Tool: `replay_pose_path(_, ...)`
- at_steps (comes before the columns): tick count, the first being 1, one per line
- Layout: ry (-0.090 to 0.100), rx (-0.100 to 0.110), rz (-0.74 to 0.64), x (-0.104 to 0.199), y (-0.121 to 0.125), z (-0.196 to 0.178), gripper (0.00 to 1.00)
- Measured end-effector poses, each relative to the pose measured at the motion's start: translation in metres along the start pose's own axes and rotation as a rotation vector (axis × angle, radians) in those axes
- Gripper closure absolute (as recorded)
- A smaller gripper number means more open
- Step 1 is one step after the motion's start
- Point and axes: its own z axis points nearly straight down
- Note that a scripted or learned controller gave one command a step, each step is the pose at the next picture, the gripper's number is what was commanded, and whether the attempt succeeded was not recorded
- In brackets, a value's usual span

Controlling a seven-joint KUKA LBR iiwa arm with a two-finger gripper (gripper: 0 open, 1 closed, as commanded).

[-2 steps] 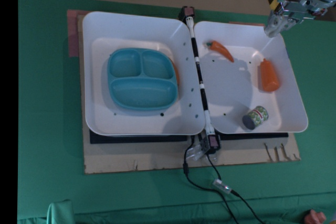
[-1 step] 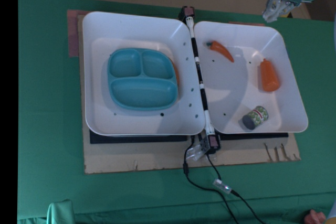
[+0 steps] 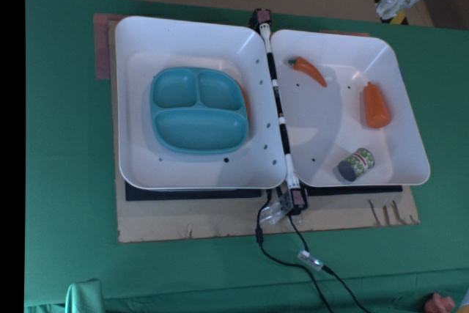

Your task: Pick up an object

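Your left bin (image 3: 132, 33) holds a teal three-part plate (image 3: 198, 111), lying flat near its centre. Your right bin (image 3: 410, 157) holds three items: a carrot (image 3: 309, 70) at 11 o'clock, an orange bottle (image 3: 377, 105) at 3 o'clock near the right wall, and a can (image 3: 356, 164) on its side at 5 o'clock. The can's label print is too small to read. The items lie well apart, with bare floor between them. The gripper (image 3: 392, 0) sits outside the bins, at 1 o'clock; whether it is parted or closed cannot be told.
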Motion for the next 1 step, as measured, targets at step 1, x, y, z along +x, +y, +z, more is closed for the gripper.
replay_pose_path(1, 0.0, 0.002, 0.001, -0.0006, -0.0585, 0.0616, 1.0)
